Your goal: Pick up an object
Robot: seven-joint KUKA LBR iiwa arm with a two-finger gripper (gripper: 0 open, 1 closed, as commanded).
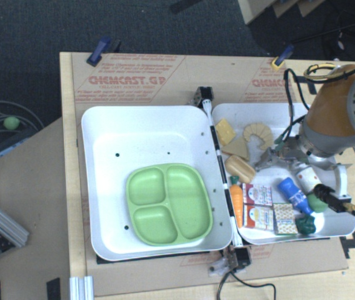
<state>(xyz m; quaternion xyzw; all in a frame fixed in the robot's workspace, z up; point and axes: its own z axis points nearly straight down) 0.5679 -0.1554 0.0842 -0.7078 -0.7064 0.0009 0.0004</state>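
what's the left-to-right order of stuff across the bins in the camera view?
Green divided plate in the left bin → carrot at the right bin's left wall → small cartons → blue bottle → arm's wrist and gripper.

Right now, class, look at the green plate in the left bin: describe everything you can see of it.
The green plate is a pale green, rounded-rectangle tray that looks like moulded plastic. Raised ridges split it into three compartments: two smaller ones on the left side and a longer one on the right. All three look bare. It lies flat, slightly turned, on the floor of the left white bin, toward the near right corner. Nothing rests on it, and only the bin touches it.
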